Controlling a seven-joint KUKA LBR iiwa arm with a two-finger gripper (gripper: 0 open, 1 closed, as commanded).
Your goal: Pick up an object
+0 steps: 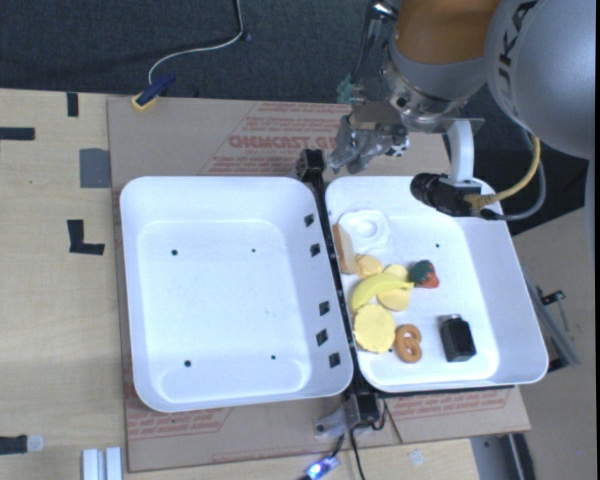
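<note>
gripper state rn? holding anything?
Gripper: cannot be told. It sits above the far edge of the right bin, with nothing visibly held.

My arm (540, 48) is grey with an orange band, and below my pincer (365, 148) both bins (180, 208) are plain white on tan cardboard with red print. Down in the nearer bin there's a yellow banana (380, 290), a brown pretzel (409, 343), a black block (457, 337), plus a green-and-red bit (424, 274).
</note>
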